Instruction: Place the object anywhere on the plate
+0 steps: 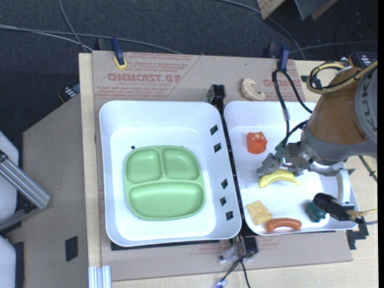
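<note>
Hand (273, 164) sits low in the right bin (336, 116), fingers parted at the left tip of the banana (279, 179), touching or just above it; no grip is evident. Judged risk: closing on that thin curved tip may let it slip or roll aside. Right bin also holds a red piece (256, 142), yellow wedge (259, 212), sausage (283, 224) and dark green item (316, 210); left bin (114, 179) holds the green divided plate (164, 181), nothing on it.
</note>
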Available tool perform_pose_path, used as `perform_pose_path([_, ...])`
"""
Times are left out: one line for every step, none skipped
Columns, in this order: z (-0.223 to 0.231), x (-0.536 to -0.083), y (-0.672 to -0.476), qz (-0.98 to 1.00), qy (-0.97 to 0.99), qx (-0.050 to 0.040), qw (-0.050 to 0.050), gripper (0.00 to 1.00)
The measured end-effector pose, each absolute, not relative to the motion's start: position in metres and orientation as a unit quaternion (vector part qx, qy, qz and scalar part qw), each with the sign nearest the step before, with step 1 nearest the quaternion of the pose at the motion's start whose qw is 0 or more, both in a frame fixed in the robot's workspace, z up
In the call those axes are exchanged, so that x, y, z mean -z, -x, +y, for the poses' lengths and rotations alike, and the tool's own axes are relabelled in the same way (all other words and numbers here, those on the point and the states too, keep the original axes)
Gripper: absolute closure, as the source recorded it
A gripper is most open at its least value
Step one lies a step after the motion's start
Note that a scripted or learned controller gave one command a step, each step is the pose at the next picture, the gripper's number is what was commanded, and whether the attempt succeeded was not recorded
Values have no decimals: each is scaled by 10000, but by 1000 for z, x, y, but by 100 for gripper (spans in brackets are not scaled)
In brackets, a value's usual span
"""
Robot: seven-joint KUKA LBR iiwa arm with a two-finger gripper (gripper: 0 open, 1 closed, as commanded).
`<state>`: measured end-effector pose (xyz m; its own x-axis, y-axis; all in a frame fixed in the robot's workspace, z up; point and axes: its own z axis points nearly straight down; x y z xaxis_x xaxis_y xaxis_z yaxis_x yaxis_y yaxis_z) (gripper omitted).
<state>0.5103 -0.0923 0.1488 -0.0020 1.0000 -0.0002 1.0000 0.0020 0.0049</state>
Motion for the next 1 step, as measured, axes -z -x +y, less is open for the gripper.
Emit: perform_pose_path([-92,-193,-517,7076,-7066,-19,23,100])
